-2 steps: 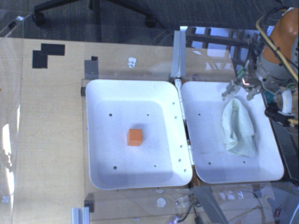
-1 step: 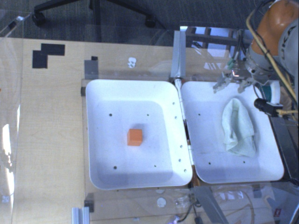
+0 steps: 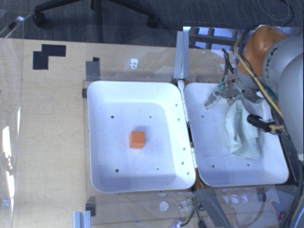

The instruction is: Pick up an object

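pick not yet done. orange cube point(image 3: 137, 139) sat untouched mid-floor of the left bin point(image 3: 102, 175). hand point(image 3: 219, 93) hung over the right bin point(image 3: 209, 167), beside a pale cloth point(image 3: 241, 133); couldn't tell if it was apart or together. grasp and lift remained.

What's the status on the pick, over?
Gripper over right bin, nothing visibly held. Pale cloth lying in that bin, just beside it. Orange cube alone in left bin. Nothing blocking either.
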